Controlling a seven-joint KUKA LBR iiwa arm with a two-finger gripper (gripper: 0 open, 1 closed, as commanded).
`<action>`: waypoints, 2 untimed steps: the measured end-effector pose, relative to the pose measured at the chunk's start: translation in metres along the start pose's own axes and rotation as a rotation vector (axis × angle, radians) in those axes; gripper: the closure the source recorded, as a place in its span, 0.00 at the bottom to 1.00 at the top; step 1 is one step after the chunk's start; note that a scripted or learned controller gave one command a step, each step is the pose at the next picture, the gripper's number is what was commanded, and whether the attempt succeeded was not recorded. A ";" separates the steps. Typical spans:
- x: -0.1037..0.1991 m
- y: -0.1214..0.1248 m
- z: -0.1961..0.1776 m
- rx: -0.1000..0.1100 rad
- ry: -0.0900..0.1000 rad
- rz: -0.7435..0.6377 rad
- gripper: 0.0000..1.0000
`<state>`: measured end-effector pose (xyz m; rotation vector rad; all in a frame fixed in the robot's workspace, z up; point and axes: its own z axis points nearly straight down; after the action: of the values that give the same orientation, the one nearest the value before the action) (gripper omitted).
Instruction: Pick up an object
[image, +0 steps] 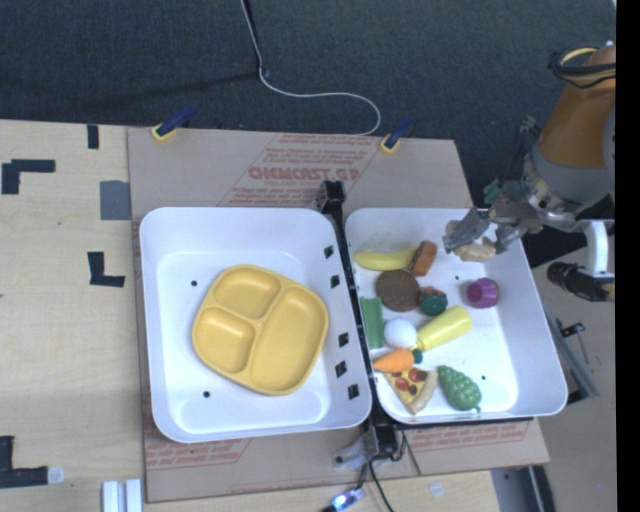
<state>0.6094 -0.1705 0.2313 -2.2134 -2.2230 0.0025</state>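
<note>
The right bin (535, 340) holds several toy foods: a banana (383, 260), a sausage (424, 257), a brown patty (399, 290), a purple plum (482, 292), a yellow corn cob (443, 327), a white egg (399, 332), a carrot (397, 361), a pizza slice (415, 388) and green grapes (459, 388). My gripper (476, 238) hangs over that bin's far right corner, above and right of the sausage. A small pale beige shape (480, 252) shows right under it; whether it is held I cannot tell.
The left bin (165, 300) bears a yellow divided plate (262, 328). A black divider (345, 290) runs between the bins. A white cable (310, 95) loops over the dark floor behind. The arm's orange band (580, 120) rises at the right edge.
</note>
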 end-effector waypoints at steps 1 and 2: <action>0.046 -0.027 -0.005 0.002 0.001 -0.001 1.00; 0.096 -0.047 -0.009 0.002 0.001 -0.002 1.00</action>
<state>0.5621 -0.0750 0.2406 -2.2102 -2.2237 0.0040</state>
